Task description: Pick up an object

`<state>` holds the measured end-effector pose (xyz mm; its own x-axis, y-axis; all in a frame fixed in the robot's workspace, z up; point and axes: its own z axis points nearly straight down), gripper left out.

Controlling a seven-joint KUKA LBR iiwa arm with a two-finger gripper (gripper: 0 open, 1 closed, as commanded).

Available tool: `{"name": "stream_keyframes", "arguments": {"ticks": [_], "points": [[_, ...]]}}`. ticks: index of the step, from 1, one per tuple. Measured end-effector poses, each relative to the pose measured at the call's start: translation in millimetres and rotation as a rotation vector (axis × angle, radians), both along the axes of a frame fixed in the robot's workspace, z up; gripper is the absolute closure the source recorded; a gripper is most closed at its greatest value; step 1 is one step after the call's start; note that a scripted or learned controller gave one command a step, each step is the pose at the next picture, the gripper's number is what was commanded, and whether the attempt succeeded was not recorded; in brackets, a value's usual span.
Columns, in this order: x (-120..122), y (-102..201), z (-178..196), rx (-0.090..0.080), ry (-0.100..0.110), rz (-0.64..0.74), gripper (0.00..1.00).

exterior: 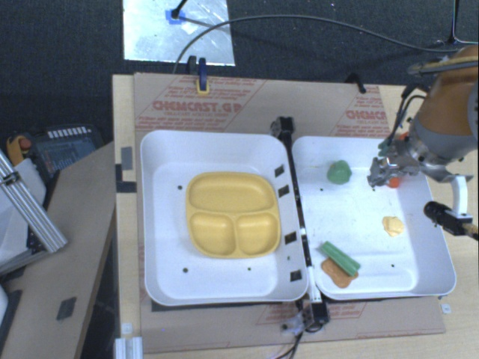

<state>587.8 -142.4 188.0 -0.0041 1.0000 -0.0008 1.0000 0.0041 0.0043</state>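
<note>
You are at the approach step; nothing is lifted yet. Your grey two-finger gripper (383, 173) hangs over the upper right part of the right-hand shallow white bin (441, 271), with the grey-and-orange arm (447, 118) reaching in behind it. Whether the fingers are parted or closed I cannot tell, as the tool is small and dark against the bin; a small orange-red speck sits just beside the tool, but I cannot say what it is or whether it is held.

The pickable things all lie in that right bin: a round green ball-like object (339, 172) to the gripper's left, near but apart from it; a small pale-yellow lump (393, 225) below the gripper; and a green stick-shaped piece (340, 257) resting across a flat orange piece (337, 274) near the bin's front left corner. The left-hand white bin (161, 200) carries a yellow three-compartment plastic tray (228, 214).

My judgement: your next move calls for choosing one target, likely the green ball or the yellow lump as nearest; centring over it; then descending with room on both sides.
</note>
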Motion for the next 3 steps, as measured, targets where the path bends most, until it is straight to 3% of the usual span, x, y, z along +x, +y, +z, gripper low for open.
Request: {"name": "stream_keyframes", "arguments": {"ticks": [1, 3], "points": [[1, 0, 53, -0.001, -0.001, 0.002, 1.00], [28, 101, 49, 0.001, 0.001, 0.004, 1.00]]}}
